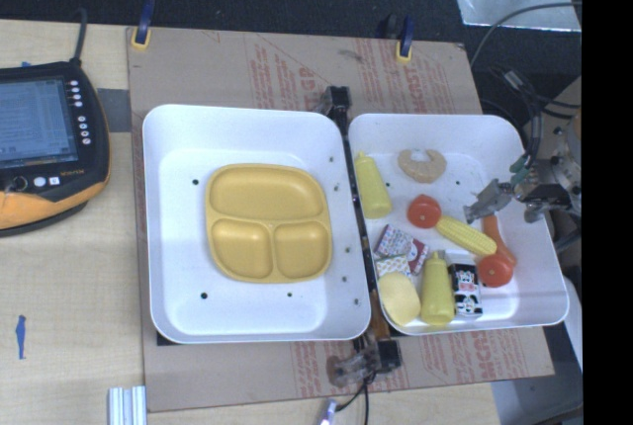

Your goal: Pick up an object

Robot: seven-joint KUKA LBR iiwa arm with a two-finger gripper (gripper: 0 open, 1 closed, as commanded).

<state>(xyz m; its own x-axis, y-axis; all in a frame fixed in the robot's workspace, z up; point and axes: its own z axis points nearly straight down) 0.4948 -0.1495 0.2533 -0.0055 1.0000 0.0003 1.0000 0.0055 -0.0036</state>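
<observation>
Gripper [506, 192] hangs open at the right bin's edge, corn cob [466, 235] just left-below, lying diagonally.

Bright, even light; soft focus; faint shadows.

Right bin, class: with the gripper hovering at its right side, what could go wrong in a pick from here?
1. The gripper sits above the corn cob and carrot, which lie touching; closing may catch both or nudge one away.
2. The items in the right bin are crowded, so the mustard bottle or milk carton could be knocked.
3. The round tomato may roll if bumped.
</observation>
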